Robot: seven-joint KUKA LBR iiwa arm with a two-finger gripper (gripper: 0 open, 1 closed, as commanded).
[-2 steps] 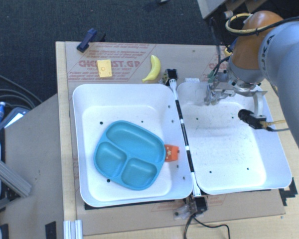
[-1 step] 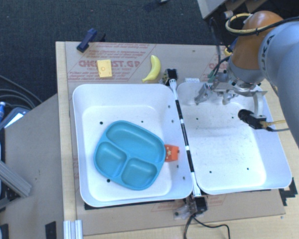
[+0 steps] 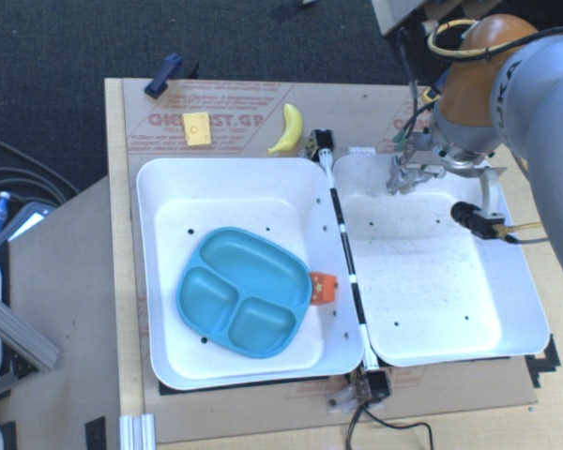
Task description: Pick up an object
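In the left shallow white plastic bin (image 3: 159, 251), toward its near half, lies a light-blue plastic plate with three compartments (image 3: 244, 292), tilted slightly on the bin floor. A small orange block-like object (image 3: 323, 289) sits touching the plate's rim at its 3 o'clock side, close to the wall between the two bins. The right shallow white bin (image 3: 432, 298) shows a bare floor speckled with dark specks.

Farther back, over the far end of the right bin at about 12 o'clock, the grey arm with its orange band (image 3: 479, 59) reaches in, and its two-finger gripper (image 3: 405, 178) hangs above the bin floor; whether it is parted or closed cannot be told, and nothing is seen in it.

Beyond the bins, on the brown printed cardboard bench top (image 3: 216, 120), a yellow banana (image 3: 287, 129) lies at the left bin's 1 o'clock corner, with a small yellow square tag (image 3: 197, 130) to its 9 o'clock.
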